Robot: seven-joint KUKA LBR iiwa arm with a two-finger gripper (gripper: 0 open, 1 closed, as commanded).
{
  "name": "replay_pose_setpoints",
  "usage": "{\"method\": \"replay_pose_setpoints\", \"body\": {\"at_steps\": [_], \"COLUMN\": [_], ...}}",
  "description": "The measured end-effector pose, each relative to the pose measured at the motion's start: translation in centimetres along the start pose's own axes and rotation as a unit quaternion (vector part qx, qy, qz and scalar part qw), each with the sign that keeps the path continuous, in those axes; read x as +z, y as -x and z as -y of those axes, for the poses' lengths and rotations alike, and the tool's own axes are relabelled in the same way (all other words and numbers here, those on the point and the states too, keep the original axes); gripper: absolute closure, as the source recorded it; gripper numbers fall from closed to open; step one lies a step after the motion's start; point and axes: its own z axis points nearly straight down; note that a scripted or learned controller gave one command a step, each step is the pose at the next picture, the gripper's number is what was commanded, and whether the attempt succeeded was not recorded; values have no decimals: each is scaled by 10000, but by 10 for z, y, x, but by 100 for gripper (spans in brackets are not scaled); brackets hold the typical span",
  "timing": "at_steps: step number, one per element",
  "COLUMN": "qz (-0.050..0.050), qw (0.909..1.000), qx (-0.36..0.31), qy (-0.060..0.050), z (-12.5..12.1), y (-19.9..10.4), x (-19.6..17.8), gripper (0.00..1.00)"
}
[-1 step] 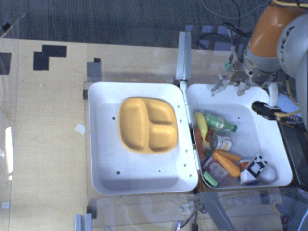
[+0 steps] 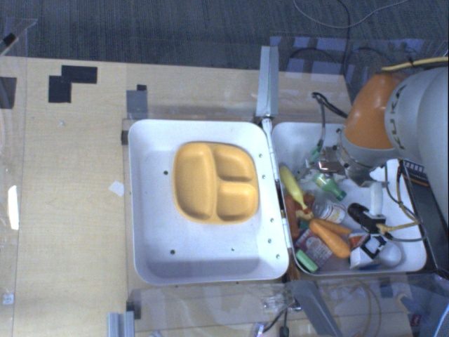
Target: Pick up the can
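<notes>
The end effector [image 2: 324, 166] hung low over the right bin [image 2: 414, 258], its state impossible to tell. Just below it and slightly to its right lay the can [image 2: 328, 210], tipped on its side among a banana [image 2: 292, 186], a carrot [image 2: 330, 236] and other clutter. Well to its left, a yellow divided tray [image 2: 215, 181] sat in the left bin [image 2: 151, 209].

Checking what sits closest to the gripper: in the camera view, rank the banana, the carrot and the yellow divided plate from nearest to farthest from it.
Measured from the gripper:
1. Banana, just to its left in the right bin.
2. Carrot, below it toward the bin's front edge.
3. Yellow divided plate, far left, in the other bin.
</notes>
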Motion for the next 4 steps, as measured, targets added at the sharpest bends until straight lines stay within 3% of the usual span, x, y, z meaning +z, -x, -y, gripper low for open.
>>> {"method": "replay_pose_setpoints", "body": {"at_steps": [1, 2, 3, 4], "qz": [2, 13, 1, 0], "qw": [9981, 9959, 9961, 9961], "qx": [-608, 903, 884, 885], "qy": [-24, 36, 58, 56], "z": [5, 61, 58, 58], "y": [1, 48, 47, 47], "x": [-36, -2, -13, -13], "gripper": [0, 0, 100, 0]}}
